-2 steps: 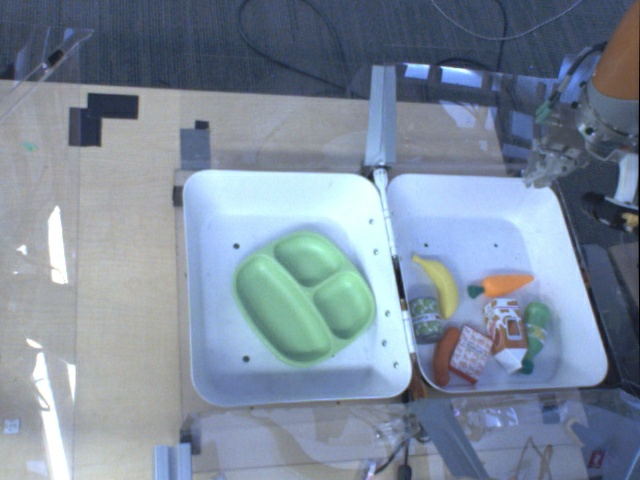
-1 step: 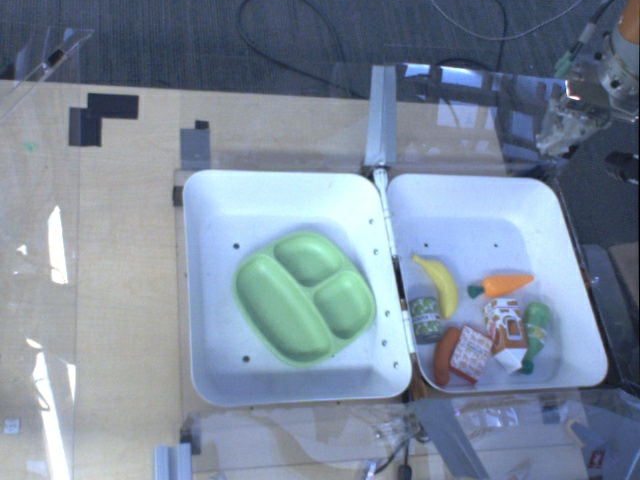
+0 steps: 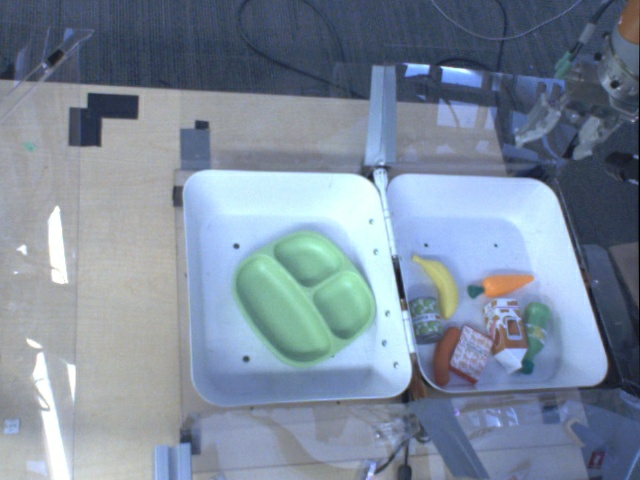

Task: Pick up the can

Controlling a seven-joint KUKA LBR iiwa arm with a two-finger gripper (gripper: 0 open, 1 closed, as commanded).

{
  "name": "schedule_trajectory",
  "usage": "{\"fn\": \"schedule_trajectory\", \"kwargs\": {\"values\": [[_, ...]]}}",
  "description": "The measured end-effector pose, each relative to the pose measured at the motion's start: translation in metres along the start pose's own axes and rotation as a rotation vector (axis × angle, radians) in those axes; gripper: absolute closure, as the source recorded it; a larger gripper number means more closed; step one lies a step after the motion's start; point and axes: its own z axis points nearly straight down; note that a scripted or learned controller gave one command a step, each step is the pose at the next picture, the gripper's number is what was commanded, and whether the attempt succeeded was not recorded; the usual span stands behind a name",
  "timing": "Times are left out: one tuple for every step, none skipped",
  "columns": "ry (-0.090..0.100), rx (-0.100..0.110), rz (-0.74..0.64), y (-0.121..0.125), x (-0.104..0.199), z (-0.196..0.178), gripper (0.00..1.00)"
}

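Note:
The can (image 3: pixel 425 319), small with a green label, lies in the right bin (image 3: pixel 470 208) against its left wall, near the front. A yellow banana (image 3: pixel 439 283) touches it on its far right side, and a red packet (image 3: pixel 465 354) lies just in front of it. My gripper (image 3: pixel 558 134) hangs at the top right, beyond the right bin's far right corner and well away from the can. Its two fingers (image 3: pixel 528 128) are spread apart with nothing between them.
The right bin also holds a carrot (image 3: pixel 505 285), a small carton (image 3: pixel 506 328) and a green bottle (image 3: pixel 537 324) at the front right. A green divided plate (image 3: pixel 305 296) lies in the left bin (image 3: pixel 215 268). Cables run across the floor beyond the bench.

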Motion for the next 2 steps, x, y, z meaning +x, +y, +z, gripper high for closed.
{"fn": "schedule_trajectory", "kwargs": {"values": [[0.001, 0.005, 0.03, -0.038, 0.034, 0.113, 0.0], [0.003, -0.001, 0.281, -0.056, -0.004, 0.227, 0.0]]}}
